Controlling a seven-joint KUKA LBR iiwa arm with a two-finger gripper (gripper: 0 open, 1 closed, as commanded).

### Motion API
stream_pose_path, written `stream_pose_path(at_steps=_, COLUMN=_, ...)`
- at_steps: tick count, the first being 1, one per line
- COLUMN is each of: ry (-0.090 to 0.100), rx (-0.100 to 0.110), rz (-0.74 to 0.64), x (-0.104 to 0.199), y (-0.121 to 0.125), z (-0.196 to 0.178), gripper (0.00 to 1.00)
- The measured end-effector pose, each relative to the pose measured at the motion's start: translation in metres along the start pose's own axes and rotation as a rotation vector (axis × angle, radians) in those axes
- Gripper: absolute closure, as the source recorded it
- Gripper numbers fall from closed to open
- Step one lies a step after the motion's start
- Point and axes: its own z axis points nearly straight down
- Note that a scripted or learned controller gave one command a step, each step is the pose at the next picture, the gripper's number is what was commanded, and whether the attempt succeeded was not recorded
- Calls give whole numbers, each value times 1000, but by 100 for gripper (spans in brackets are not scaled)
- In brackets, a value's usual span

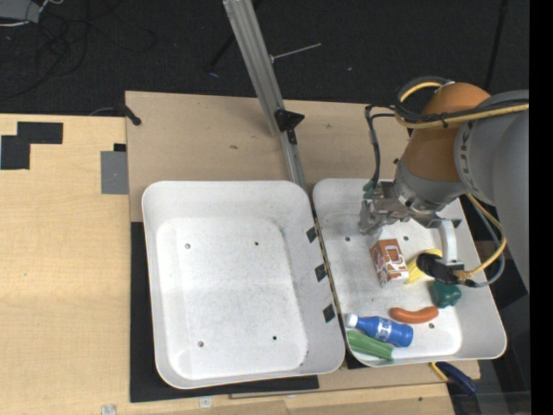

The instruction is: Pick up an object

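Hovering gripper [378,213] near right bin's [484,340] far edge, beside carton [389,261].

The grey arm [484,158] reaches in from the right — orange band uppermost (wrist bent downward) — gripper [377,217] hanging low.

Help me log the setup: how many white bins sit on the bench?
2: the left bin by the camera view's middle, and the right bin beside it, holding the small objects under the gripper.
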Motion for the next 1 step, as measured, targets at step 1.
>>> stream_pose_path(at_steps=1, ry=4, rx=17, rz=-9, x=-6, y=10, z=-49, gripper=100)
